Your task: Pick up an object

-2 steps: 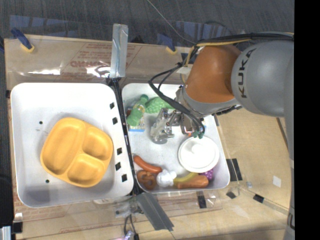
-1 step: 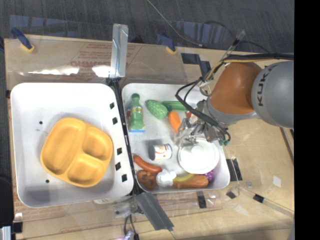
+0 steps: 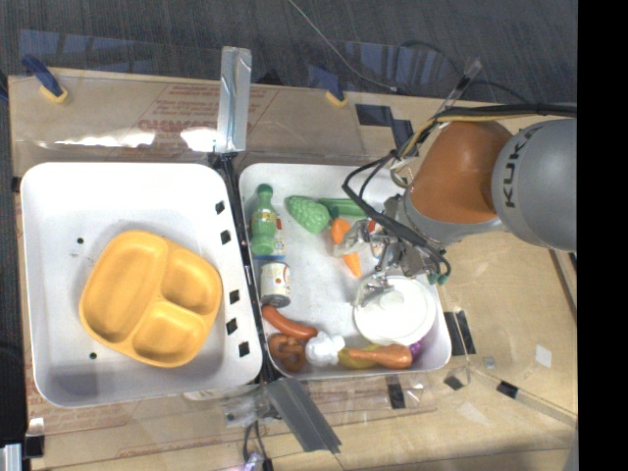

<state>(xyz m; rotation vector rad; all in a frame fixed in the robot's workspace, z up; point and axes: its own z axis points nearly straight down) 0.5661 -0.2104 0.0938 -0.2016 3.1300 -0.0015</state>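
Spreading under everything, the bench (image 3: 128,116) is brown board patched with tape, and dark carpet (image 3: 118,8) shows along the top. The grey arm (image 3: 535,189) is cut off at the right edge; its orange band and a tangle of black cables (image 3: 368,180) hide the wrist. The left bin (image 3: 49,204) holds a yellow divided plate (image 3: 147,297). The right bin (image 3: 422,361) holds the loose objects. The gripper (image 3: 378,275) hangs low, just above the rim of a white bowl (image 3: 394,314); whether it is open or closed cannot be told, and nothing is visibly held. Smaller things lie around it: a green bottle (image 3: 263,222), a can (image 3: 276,283), a green toy vegetable (image 3: 307,213), a sausage (image 3: 287,321) and a carrot (image 3: 340,232).
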